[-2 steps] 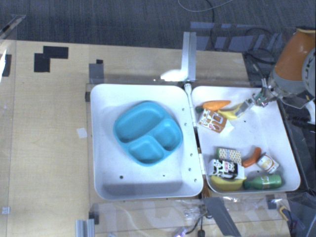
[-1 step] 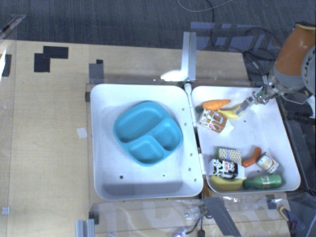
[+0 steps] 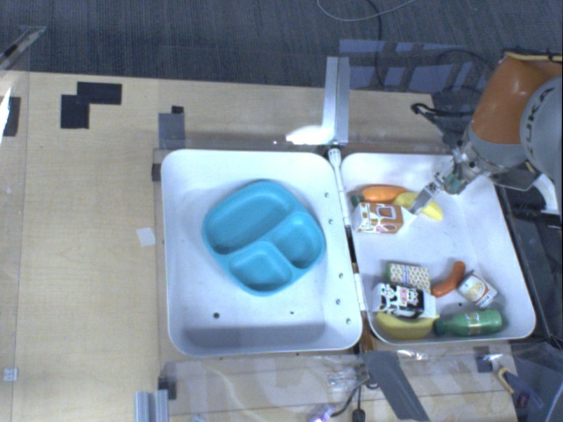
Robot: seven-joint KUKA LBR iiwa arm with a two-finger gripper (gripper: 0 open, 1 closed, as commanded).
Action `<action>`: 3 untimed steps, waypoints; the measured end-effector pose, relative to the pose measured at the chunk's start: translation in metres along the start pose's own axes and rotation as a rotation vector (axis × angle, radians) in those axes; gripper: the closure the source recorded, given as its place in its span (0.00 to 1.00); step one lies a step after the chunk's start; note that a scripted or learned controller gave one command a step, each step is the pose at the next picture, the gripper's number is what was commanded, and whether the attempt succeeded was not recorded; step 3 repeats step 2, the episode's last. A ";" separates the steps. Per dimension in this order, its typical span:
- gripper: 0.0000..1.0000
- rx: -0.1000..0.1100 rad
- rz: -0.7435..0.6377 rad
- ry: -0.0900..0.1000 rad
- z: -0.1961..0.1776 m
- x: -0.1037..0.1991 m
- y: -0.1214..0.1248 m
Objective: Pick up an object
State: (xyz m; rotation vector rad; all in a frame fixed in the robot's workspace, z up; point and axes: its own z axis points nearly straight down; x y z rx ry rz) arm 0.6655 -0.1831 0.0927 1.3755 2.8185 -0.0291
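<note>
Bottom of right bin [image 3: 515, 262]: banana [image 3: 403, 327], green bottle [image 3: 469, 323], cow carton [image 3: 403, 300] packed tight. Gripper [image 3: 428, 198] up top, just beside yellow piece [image 3: 411, 202] w/ carrot [image 3: 383, 193] close; jaw state unclear, can't tell. Risk: tips nudge the piece away, or catch the carrot too.

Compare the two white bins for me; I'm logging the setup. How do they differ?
The left bin holds one large blue divided plate; the right bin holds many small toy foods, such as a carrot and a green bottle. The pincer is over the right bin, not the left. Both are shallow and white.
</note>
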 end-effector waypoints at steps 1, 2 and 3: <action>1.00 -0.018 -0.010 -0.005 -0.010 0.004 0.009; 1.00 -0.020 0.183 0.008 -0.105 0.054 -0.008; 1.00 -0.020 0.183 0.008 -0.105 0.054 -0.008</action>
